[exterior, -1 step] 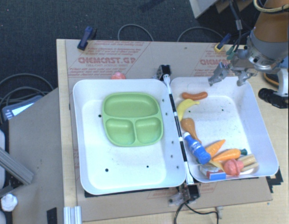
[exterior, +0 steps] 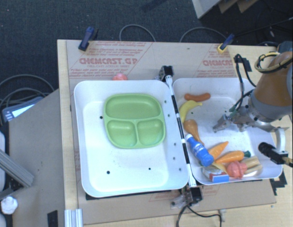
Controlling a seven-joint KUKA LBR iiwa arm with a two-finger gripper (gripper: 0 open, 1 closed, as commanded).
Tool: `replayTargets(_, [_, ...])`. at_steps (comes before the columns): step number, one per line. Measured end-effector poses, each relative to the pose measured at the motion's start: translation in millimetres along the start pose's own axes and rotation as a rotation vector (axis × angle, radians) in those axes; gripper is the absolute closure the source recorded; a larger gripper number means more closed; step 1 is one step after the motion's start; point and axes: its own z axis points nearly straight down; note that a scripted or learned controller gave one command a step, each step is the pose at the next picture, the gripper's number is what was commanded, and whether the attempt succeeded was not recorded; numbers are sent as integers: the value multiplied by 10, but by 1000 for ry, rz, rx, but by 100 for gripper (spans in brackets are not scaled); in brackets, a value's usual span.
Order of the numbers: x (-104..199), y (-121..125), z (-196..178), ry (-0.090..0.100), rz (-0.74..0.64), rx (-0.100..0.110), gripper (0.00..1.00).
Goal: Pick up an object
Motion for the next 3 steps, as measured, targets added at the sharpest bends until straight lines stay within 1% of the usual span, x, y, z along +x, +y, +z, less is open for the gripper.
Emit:
replayTargets(1, [121,-461,84,1,-1,-1,0])
replayTargets(2, [362,-756,54,1,-2,-2,0])
replayTargets(3, [917,-753,-1109,0,-3,-4,0])
